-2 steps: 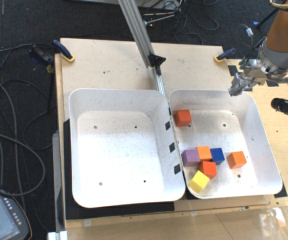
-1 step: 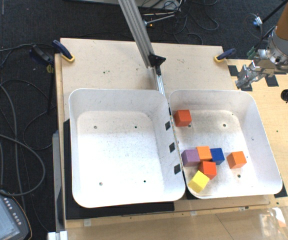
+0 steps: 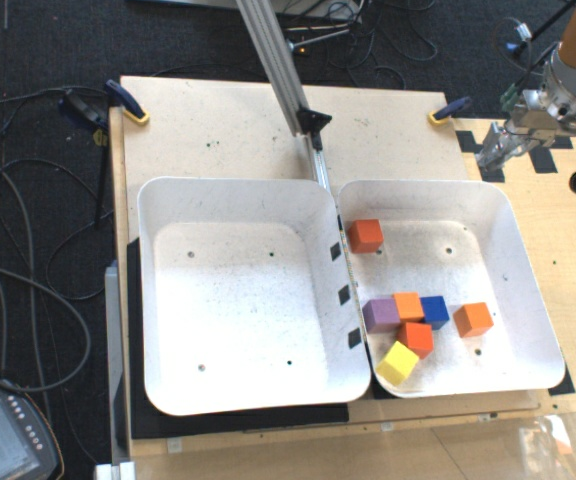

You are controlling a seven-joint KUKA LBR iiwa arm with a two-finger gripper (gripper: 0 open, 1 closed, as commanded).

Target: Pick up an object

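The right bin (image 3: 530, 286) holds several small cubes. An orange-red cube (image 3: 367, 235) sits alone near the divider. Lower down a purple cube (image 3: 381, 314), an orange cube (image 3: 408, 305), a blue cube (image 3: 434, 311) and a red-orange cube (image 3: 417, 338) touch in a cluster. A yellow cube (image 3: 399, 363) lies at the front wall, and another orange cube (image 3: 474, 319) sits apart to the right. My gripper (image 3: 499, 155) hovers beyond the right bin's far right corner, over the bench, its fingers open with nothing between them.
The left bin (image 3: 146, 268) sits beside the right one, sharing a raised divider (image 3: 342, 268). A slanted metal bar (image 3: 273, 53) ends at the divider's far end. Clamps (image 3: 126, 101) hold the board's back corners. Cables lie on the floor to the left.
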